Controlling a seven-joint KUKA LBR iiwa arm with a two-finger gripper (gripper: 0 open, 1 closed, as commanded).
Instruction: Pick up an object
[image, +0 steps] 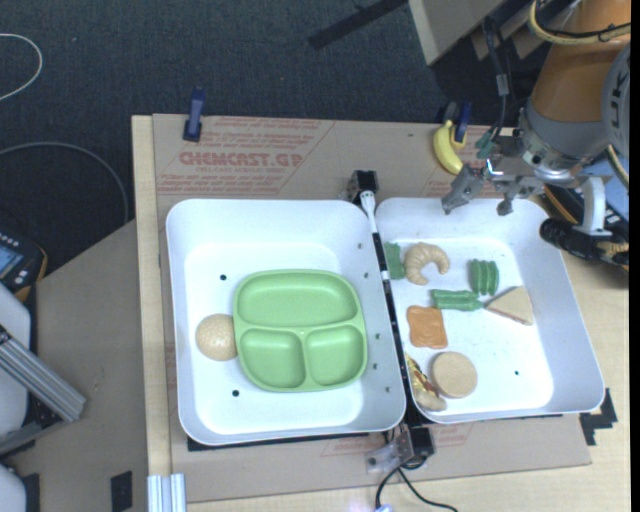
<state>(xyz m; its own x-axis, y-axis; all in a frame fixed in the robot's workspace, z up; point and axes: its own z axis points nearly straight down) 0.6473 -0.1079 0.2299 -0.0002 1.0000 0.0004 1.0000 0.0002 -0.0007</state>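
Note:
My gripper hangs open over the far rim of the right bin, with nothing between its two fingers. Below it in that bin lie a tan croissant, a green ridged piece, a green bean pod, a beige wedge, an orange square and a round tan disc. A small green piece lies by the bin's left wall, and a yellowish item sits at its near left corner.
The left bin holds a green divided plate and a round beige bun to its left. A yellow banana lies on the bench behind the right bin. Black clips sit between the bins.

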